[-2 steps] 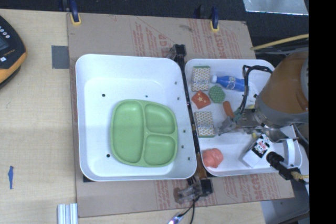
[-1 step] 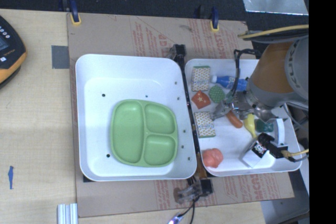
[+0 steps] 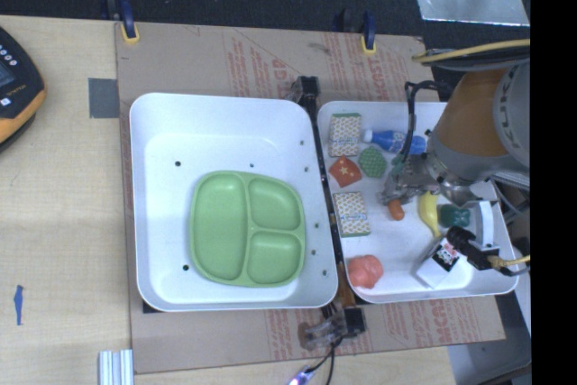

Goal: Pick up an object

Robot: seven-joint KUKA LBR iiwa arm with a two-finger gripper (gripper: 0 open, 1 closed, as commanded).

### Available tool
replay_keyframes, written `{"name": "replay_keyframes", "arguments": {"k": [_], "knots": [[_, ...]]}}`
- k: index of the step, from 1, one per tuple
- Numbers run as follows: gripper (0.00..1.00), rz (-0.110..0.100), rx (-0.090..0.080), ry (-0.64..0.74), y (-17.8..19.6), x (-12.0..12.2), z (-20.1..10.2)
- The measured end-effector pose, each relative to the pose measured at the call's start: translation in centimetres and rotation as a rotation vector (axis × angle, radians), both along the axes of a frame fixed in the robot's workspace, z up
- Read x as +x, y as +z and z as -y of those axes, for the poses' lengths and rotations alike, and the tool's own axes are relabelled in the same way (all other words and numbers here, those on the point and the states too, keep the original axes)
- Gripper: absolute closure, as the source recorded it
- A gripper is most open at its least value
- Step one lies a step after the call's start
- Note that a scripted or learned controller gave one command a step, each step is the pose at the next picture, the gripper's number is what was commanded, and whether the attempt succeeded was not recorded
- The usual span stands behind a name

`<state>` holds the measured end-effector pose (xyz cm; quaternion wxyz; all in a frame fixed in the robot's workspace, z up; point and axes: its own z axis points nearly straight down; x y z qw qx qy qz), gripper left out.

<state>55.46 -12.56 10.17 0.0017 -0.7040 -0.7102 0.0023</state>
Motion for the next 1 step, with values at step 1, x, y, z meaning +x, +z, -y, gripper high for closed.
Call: {"name": "replay_keyframes", "arguments": {"k": [1], "knots": [[1.00, 0.004, 0.002, -0.003, 9.10, 4.84, -6.45]]}}
